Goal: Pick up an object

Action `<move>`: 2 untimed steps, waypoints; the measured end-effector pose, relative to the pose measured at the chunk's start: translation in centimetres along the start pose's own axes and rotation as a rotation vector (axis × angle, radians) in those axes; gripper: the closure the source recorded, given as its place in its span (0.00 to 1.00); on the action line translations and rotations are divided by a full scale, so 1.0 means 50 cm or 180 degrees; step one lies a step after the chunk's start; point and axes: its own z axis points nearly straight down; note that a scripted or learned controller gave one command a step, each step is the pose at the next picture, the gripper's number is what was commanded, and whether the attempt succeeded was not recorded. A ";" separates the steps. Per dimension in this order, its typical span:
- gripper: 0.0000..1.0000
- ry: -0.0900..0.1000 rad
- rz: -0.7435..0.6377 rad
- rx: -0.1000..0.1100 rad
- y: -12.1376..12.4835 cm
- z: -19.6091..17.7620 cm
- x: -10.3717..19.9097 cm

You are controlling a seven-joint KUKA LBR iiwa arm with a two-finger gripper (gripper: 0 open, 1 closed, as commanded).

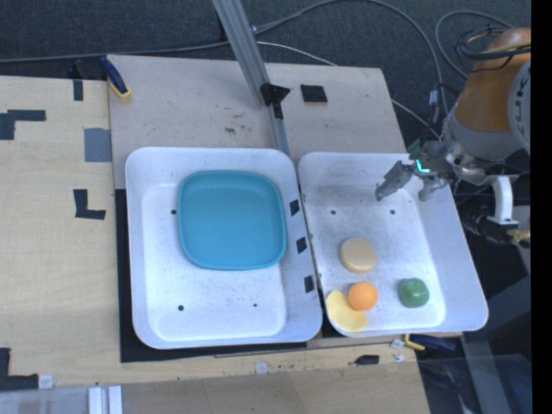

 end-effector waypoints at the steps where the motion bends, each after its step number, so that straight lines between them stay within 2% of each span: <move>1: 0.00 0.0000 0.0000 0.0000 0.000 0.000 0.000; 2: 0.00 0.0000 0.0002 0.0012 -0.015 0.095 -0.011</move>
